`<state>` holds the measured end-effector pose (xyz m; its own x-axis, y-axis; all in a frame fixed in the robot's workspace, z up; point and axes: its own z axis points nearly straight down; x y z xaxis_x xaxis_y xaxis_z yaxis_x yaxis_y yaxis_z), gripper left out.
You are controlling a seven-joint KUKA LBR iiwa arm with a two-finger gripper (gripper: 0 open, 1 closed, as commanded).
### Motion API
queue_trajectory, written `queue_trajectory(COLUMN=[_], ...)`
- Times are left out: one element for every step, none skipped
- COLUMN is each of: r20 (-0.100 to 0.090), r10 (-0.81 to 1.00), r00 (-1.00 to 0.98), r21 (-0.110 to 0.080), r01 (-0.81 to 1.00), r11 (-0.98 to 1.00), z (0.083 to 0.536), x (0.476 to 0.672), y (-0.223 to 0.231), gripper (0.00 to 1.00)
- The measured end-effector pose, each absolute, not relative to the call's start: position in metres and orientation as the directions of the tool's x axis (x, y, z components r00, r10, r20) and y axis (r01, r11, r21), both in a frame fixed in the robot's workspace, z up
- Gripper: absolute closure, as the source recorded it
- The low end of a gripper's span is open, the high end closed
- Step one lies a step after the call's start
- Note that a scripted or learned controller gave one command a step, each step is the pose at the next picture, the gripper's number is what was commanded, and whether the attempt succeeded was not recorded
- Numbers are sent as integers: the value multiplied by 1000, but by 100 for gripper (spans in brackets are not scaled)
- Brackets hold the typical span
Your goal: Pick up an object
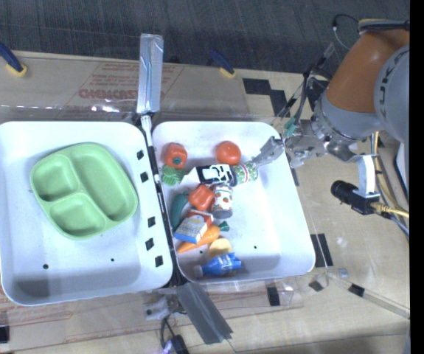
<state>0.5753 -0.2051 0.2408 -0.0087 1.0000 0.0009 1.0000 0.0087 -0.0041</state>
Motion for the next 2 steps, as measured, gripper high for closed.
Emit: queue_trajectory(r20=[2,1], r10=[991,983], r00=[131,184], r21=[-6,-4], r01=[991,983], r11=[-131,-184], z=[188,91], x=[569,513], y=[-180,-110], gripper=[0,0])
